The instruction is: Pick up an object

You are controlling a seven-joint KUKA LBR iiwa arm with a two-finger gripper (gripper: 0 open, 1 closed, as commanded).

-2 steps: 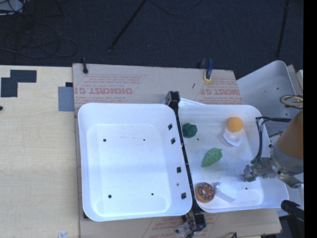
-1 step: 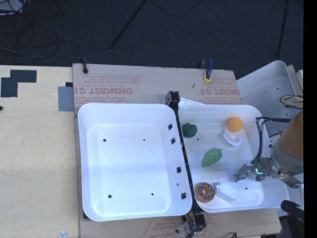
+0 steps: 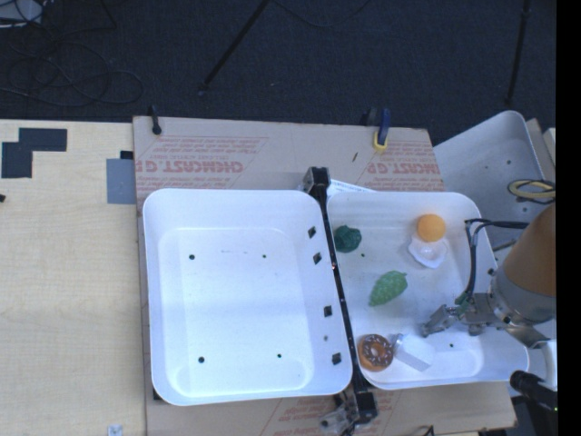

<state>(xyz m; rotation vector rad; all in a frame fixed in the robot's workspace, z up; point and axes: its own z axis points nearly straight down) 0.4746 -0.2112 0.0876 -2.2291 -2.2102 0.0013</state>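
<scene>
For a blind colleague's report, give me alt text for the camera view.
The arm's pincer hovers low in the right bin, near a doughnut, a green leafy piece, a dark green lump and an orange ball. The left bin sits alongside.

Gripper low over right bin, near donut, green leaf, orange ball.
</scene>
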